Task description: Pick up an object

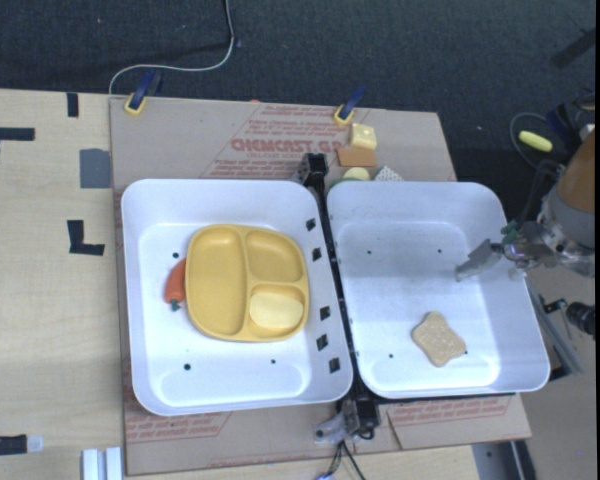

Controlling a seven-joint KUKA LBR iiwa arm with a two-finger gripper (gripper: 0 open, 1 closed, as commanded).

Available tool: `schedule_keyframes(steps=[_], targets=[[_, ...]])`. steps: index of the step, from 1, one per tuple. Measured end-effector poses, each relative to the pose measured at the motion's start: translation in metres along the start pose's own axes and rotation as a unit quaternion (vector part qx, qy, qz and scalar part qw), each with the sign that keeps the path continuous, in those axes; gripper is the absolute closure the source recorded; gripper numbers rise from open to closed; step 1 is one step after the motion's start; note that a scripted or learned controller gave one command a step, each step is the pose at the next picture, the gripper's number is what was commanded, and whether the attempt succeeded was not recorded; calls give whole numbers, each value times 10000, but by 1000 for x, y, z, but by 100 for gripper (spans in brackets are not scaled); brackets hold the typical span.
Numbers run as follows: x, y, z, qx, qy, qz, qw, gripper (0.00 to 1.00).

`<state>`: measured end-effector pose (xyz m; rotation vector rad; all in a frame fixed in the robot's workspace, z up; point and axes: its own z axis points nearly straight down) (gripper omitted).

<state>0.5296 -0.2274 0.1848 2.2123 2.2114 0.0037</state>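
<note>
Toast-looking piece sits in the lower right of the right bin, all on its own. Gripper hangs above and to the right of it, near the bin's right edge, holding nothing; can't tell its finger state. Left bin has a yellow divided plate with something orange tucked at its left side.

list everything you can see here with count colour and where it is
white bins: 2, white, side by side on the cardboard sheet
divided plate: 1, yellow, left bin
orange item: 1, orange, tucked under the plate's left edge
toast slice: 1, tan, right bin, near its front
small blocks: a few, yellow, tan and pale green, behind the bins at the join
clamps: 2, blue and yellow, cardboard's back edge
cable: 1, white, on the dark floor behind
pincer: 1, grey, over the right bin's right side
</note>
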Motion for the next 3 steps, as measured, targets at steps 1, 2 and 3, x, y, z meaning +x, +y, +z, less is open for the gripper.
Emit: schedule_keyframes(steps=[1, 2, 3], targets=[[56, -49, 103, 57, 33, -1, 10000, 0], [54, -46, 88, 44, 32, -3, 10000, 100], [143, 15, -6, 11, 39, -54, 10000, 100]])
